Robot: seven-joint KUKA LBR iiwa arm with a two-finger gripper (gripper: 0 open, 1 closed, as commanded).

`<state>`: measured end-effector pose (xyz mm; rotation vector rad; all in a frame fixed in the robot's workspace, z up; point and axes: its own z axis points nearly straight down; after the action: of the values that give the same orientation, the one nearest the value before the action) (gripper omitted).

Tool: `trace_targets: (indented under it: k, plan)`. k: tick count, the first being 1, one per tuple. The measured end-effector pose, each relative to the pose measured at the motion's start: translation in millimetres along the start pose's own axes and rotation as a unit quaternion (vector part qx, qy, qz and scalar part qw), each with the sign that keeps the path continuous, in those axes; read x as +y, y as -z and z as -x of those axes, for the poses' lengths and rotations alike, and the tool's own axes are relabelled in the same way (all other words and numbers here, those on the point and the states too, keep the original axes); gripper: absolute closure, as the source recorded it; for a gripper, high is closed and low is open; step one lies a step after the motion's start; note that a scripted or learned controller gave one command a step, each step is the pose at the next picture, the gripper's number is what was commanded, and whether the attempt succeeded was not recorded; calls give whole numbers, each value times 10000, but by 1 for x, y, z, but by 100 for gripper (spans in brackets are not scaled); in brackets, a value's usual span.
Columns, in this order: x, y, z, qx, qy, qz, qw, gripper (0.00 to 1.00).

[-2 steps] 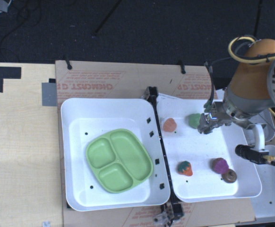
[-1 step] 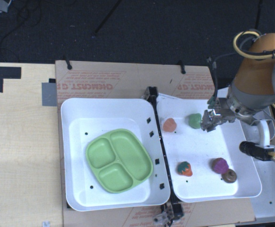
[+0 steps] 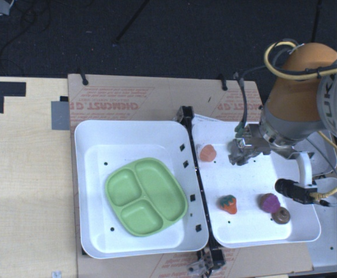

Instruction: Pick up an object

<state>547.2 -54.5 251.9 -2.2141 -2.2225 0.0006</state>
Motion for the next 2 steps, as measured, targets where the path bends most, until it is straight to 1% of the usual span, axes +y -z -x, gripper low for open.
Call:
trace_targets:
  k: [1, 2]
  plan:
    - [-7, -2, -43, -4, 1, -5, 10000, 100]
    - [-26, -15, -98, -3, 1, -16, 10000, 100]
